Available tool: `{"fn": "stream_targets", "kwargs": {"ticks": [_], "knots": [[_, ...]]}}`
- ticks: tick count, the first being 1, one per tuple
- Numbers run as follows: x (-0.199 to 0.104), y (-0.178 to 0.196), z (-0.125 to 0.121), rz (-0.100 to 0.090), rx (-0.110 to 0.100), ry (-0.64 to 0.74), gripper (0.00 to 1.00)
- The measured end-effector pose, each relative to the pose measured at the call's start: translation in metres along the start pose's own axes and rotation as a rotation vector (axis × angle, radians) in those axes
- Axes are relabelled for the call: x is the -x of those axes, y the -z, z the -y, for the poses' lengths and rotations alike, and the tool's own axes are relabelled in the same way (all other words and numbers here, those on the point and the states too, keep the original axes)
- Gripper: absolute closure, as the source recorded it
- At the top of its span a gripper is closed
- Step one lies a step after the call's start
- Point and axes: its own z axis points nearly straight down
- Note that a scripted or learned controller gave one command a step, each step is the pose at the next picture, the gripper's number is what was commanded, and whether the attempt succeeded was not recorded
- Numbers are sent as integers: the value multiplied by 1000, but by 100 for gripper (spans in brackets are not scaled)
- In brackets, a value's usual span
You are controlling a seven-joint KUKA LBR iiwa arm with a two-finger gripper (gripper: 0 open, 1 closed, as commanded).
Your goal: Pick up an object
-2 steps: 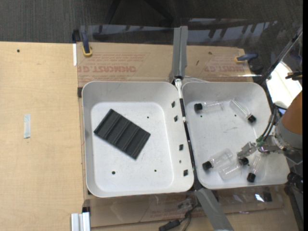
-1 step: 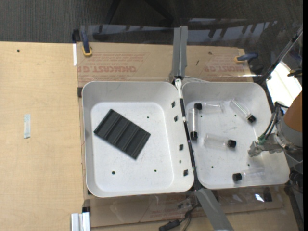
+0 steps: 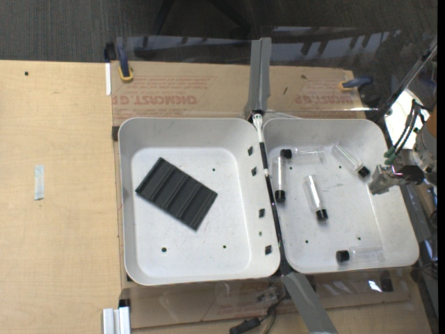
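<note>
Nearest you, the capped clear tube (image 3: 361, 256) lies at the right bin's (image 3: 400, 242) front edge, light and slippery, so grip its middle; you cannot tell how the gripper (image 3: 386, 179) stands.

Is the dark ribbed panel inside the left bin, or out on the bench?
Inside. The dark ribbed panel lies flat and slanted on the floor of the left bin, within its white rim.
</note>
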Motion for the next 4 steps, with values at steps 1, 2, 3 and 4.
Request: {"fn": "stream_targets", "kwargs": {"ticks": [1,2,3,4], "knots": [[-54,-3,0,-1,-1,47,100],[-84,-1,6,-1,-2,109,100],[-116,-27,-35,0,-1,139,100],[-116,-31,-72,0,-1,170,100]]}}
